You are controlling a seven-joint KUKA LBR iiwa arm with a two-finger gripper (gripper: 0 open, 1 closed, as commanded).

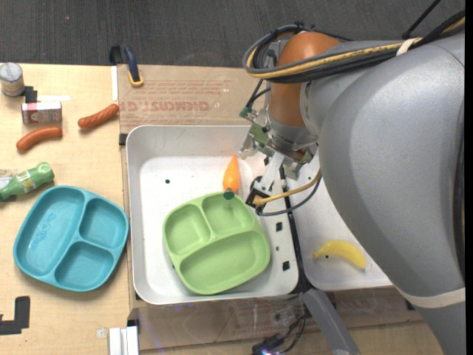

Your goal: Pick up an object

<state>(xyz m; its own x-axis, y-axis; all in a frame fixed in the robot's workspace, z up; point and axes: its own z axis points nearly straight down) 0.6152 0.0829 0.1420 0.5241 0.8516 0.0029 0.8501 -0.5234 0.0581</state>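
the hand (270, 170) hangs over the far right of the left bin (140, 220), just right of a carrot (231, 174); whether it is spread or pressed together i cannot tell. a green plate (216, 246) crowds the carrot's near tip. a banana (340, 254) lies in the right bin (325, 274). on the bench, left: a teal plate (70, 237) and a sausage (97, 116). the red print on the cardboard (185, 98) is unreadable.
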